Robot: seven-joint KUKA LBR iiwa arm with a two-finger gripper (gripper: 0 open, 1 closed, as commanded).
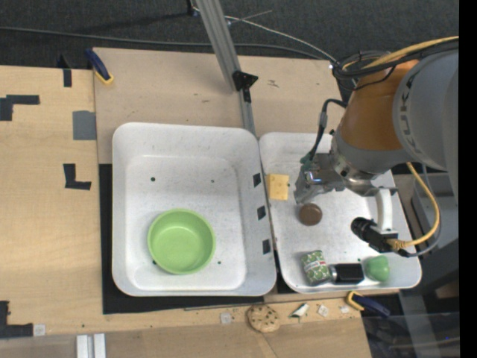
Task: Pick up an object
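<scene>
Tool [307,194] hangs just above brown disc [310,214].

You'll see the wooden worktop [45,200] carrying a cookie [262,318], which lies just below the bottom edge of the bins. A yellow-and-blue clamp [99,66] sits at the upper left corner of the board. Black tape marks [73,176] lie left of the bins. A metal pole [223,47] slants above them.

Brown round object [310,214] lies in right bin [287,267].
</scene>
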